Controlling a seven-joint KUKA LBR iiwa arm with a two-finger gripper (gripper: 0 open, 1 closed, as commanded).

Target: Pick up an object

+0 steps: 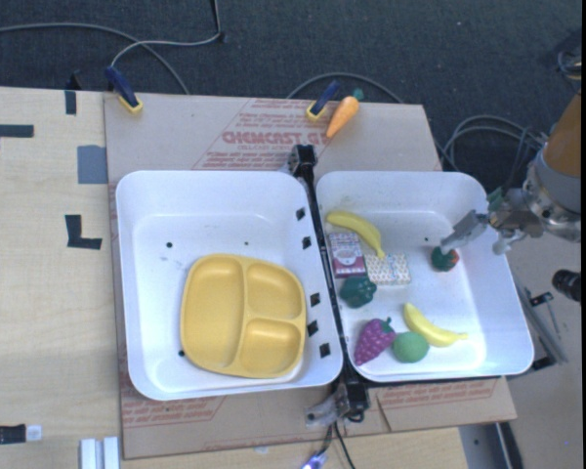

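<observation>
The right bin [488,291] holds several toy foods. A yellow banana [356,231] lies near the divider, with a pink box [345,254] and a beige block [388,269] below it. Farther down are a dark green pepper [357,291], purple grapes [373,340], a green round fruit [409,347] and a second banana [432,327]. A small red and green piece [444,258] lies toward the right wall. My gripper [481,238] hangs over the bin's right edge, just above and right of that piece, open with nothing between its fingers.
The left bin [137,262] holds a yellow divided plate [242,315]. An orange carrot [342,115] lies on the cardboard behind the bins, beside a blue and yellow clamp [322,102]. Cables run across the dark floor at the back.
</observation>
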